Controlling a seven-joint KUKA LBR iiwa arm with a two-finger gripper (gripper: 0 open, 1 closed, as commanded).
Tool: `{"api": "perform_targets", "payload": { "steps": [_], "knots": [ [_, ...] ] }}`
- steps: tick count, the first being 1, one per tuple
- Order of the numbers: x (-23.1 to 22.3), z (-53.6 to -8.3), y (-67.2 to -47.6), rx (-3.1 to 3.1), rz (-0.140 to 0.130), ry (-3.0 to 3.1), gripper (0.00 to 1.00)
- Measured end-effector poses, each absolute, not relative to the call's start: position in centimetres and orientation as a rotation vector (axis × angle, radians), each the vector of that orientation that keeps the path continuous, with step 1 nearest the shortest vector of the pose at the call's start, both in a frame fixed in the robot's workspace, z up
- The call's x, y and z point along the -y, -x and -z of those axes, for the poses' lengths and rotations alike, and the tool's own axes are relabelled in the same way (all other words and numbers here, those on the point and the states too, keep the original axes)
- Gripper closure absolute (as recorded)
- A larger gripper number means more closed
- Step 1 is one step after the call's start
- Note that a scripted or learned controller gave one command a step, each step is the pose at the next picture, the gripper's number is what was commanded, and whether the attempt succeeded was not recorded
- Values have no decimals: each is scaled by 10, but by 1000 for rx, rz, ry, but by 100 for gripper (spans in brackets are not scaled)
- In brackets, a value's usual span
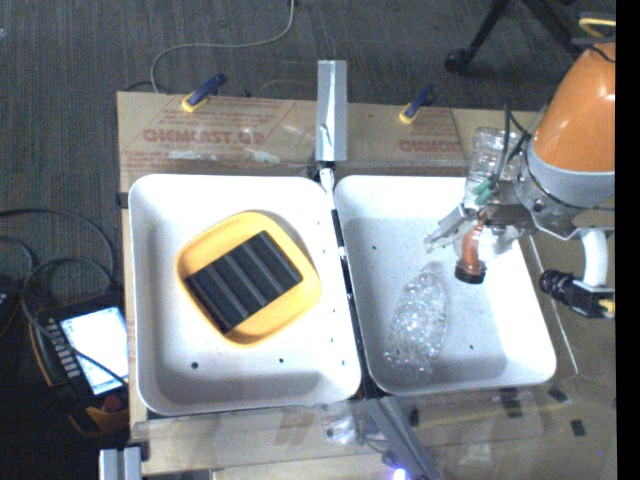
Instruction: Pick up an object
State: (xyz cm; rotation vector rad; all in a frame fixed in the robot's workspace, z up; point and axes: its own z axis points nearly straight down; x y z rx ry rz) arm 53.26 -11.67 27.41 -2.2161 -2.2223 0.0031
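Camera view, from above at a slant: two shallow white bins sit side by side on the worktop (200, 138). The left bin (150, 268) holds a yellow rounded plastic tray with a black ribbed insert (247, 276). The right bin (520, 338) holds a clear crumpled plastic bottle (420, 318), lying on the bin floor near the middle. The end effector (471, 258) hangs over the far right part of this bin, above and just beside the bottle's upper end; whether it is spread or pressed together cannot be told, and nothing is seen pinched in it. Judged from this, no object is lifted yet: approach, grasp and lift remain.
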Motion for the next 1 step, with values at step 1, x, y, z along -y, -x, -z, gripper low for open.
{"api": "perform_targets", "payload": {
  "steps": [1],
  "knots": [
    [159, -227, -569, 2399, -3, 2026, 0]
  ]
}}
